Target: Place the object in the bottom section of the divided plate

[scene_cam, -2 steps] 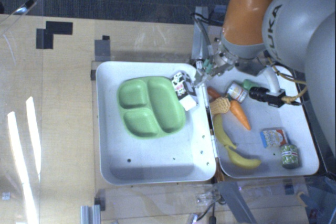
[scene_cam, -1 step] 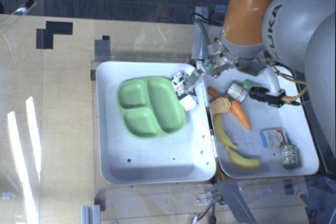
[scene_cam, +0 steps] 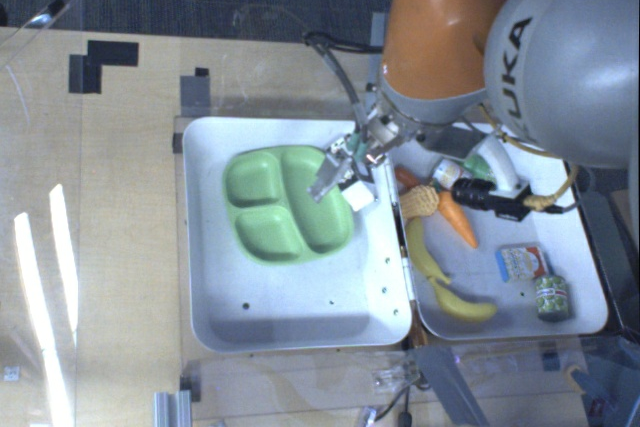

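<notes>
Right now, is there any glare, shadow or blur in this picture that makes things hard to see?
In the camera view, bright window-like glare streaks lie on the wooden bench at the left; the arm, close to the lens, looks large and soft, and it hides part of the right bin; the hand is small and blurred over the green divided plate, which is evenly lit.

Two bins sit side by side on the bench (scene_cam: 100, 245). The left bin (scene_cam: 290, 320) holds the divided plate (scene_cam: 285, 205), set toward its back. The gripper (scene_cam: 340, 170) hangs over the plate's right edge. In the right bin (scene_cam: 590, 310) lie a banana (scene_cam: 445, 280) at the left, a carrot (scene_cam: 460, 220) behind it, and a packet (scene_cam: 520, 263) and a small can (scene_cam: 550, 297) to the right.
</notes>
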